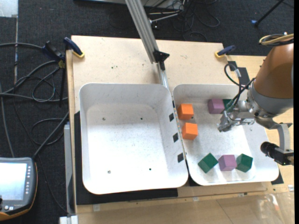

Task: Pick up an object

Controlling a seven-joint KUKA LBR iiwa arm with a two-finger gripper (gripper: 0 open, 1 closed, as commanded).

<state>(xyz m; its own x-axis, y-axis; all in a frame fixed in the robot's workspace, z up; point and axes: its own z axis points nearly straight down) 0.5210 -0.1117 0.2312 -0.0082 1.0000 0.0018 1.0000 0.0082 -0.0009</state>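
The right bin [261, 174] holds two orange cubes [186, 110] [189, 130] near its left wall. A purple block [216, 106] lies near the back, and a dark green piece [227, 104] peeks out beside it, partly hidden by the arm. Along the front sit a green block [208, 163], a purple block [227, 162] and another green block [244, 162]. My gripper [226, 124] hangs over the middle of the right bin, just right of the purple block at the back. Nothing shows between its fingers.
The left bin [88, 139] stands beside the right one, with black clips on the shared wall. A metal camera pole [142, 24] slants up from between the bins. Clamps sit at the board's back corners, and cables and a pendant lie on the floor at left.
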